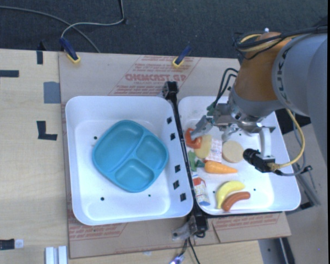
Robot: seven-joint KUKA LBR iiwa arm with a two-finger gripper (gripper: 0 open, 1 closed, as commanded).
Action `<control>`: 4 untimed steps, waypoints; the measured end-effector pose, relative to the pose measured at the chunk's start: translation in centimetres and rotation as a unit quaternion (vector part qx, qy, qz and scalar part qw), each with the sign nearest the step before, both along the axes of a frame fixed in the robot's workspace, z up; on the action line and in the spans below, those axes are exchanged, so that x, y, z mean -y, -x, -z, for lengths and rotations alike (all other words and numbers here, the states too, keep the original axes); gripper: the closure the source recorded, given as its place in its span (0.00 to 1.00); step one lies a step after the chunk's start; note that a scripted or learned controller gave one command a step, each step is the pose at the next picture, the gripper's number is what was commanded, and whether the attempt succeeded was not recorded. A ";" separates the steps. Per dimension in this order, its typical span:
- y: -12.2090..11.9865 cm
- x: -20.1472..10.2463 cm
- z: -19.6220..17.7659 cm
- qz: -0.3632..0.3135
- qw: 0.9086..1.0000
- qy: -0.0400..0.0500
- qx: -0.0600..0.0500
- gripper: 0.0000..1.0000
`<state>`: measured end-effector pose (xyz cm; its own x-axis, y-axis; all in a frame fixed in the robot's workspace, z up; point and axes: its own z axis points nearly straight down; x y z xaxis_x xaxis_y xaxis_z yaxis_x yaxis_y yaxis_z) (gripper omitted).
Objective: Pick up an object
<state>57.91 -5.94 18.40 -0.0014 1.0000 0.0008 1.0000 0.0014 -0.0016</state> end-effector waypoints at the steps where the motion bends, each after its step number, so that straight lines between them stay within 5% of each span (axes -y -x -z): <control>1: 1.1 4.6 9.8 0.000 1.000 0.000 0.001 0.00; 3: -9.0 3.9 9.9 -0.001 1.000 0.001 0.002 0.00; 4: -9.0 4.0 9.9 -0.001 1.000 0.001 0.001 0.00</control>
